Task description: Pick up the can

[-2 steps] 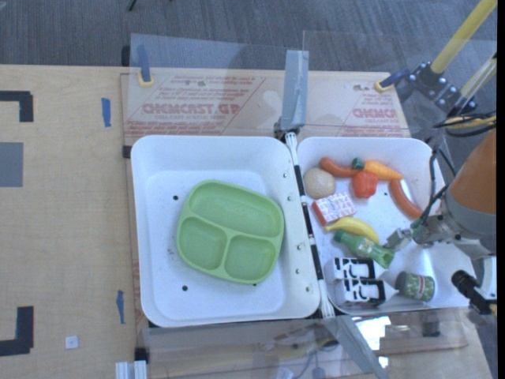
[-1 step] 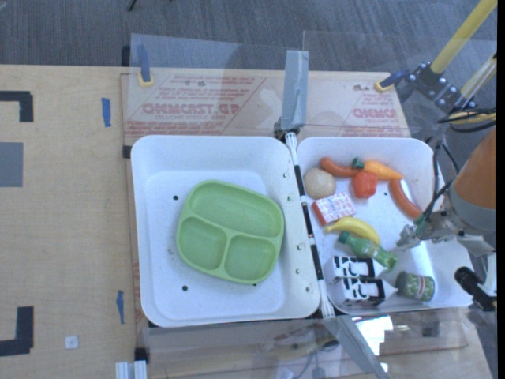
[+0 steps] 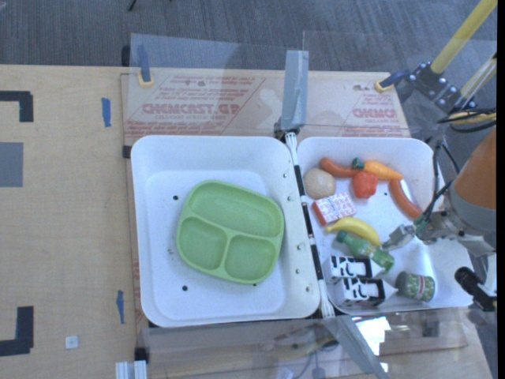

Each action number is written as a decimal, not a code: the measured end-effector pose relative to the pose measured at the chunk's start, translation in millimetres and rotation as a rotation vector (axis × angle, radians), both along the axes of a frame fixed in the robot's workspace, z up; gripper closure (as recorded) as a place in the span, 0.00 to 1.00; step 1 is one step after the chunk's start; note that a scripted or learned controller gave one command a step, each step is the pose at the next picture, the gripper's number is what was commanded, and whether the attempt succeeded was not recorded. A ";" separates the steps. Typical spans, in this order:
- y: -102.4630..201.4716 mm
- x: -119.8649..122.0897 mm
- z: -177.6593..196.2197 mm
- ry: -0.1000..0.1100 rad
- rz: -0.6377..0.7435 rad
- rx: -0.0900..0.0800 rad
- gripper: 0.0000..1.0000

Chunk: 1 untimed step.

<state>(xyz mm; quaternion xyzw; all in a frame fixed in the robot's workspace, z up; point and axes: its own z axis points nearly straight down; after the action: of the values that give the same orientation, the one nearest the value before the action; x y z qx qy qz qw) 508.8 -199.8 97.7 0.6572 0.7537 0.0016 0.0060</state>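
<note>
Lying on its side, the small green-labelled metal can [image 3: 416, 286] sits just below the spread, empty end effector [image 3: 404, 235]

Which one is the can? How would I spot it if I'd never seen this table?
Look in the right white bin, the one crowded with toy food, and go to its front right corner. The can lies there on its side, right of the black-and-white carton. It is the only short round tube, with a green label and a pale end.
</note>
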 end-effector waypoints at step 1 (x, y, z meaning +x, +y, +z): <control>-17.4 -23.8 -9.3 0.002 0.194 0.011 0.00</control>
<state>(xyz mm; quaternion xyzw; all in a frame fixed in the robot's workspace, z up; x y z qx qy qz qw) 484.9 -217.2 88.5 0.5813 0.8137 0.0056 0.0014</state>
